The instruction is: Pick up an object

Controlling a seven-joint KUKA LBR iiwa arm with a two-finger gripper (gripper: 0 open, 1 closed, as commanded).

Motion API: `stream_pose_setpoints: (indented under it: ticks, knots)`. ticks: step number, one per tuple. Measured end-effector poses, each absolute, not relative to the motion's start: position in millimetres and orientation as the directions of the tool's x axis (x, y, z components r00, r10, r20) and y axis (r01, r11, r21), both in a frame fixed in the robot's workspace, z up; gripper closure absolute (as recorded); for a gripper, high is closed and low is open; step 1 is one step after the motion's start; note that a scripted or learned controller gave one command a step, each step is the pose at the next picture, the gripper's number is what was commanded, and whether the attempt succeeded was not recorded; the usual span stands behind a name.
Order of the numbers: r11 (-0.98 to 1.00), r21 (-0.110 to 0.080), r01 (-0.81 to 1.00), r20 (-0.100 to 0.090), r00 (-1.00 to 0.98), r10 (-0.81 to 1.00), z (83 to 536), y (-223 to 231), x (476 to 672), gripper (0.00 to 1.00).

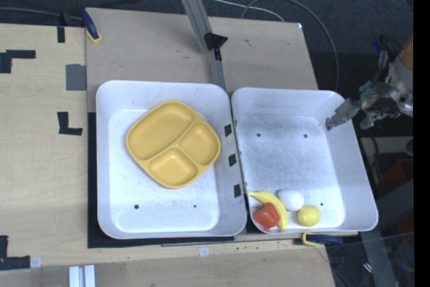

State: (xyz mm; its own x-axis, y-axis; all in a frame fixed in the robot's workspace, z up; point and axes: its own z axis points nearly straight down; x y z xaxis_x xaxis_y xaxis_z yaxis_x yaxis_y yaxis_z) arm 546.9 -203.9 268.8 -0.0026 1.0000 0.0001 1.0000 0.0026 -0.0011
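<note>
Toy food sits clustered in the near corner of the right bin (pixel 349 144): a banana (pixel 269 198), a red piece (pixel 267 215), a white egg (pixel 291 199) and a yellow ball (pixel 308 215), touching or nearly so. They look light, hard and smooth, likely to roll; the ball stands freest. The gripper (pixel 346 114) hangs at the bin's far right rim, well apart, carrying nothing. The yellow divided plate (pixel 173 143) lies in the left bin (pixel 114 144).

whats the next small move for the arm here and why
Probably swing the pincer from the right bin's upper right rim down toward its near corner. It hangs at the rim with nothing between its fingers, while the pickable things, a banana, red piece, white egg-like ball and yellow ball, cluster there.
</note>
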Motion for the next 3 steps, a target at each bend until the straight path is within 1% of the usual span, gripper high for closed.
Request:
stream_pose_setpoints:
  ticks: [1, 2, 3]
  knots:
    - [0.003, -0.001, 1.0, 0.0, -0.003, 1.0, 269, -204, 546.9, 0.0]
    - [0.002, -0.006, 1.0, 0.001, -0.002, 1.0, 223, -197, 549.3, 0.0]
    - [0.002, -0.008, 1.0, 0.001, -0.002, 1.0, 159, -192, 549.9, 0.0]
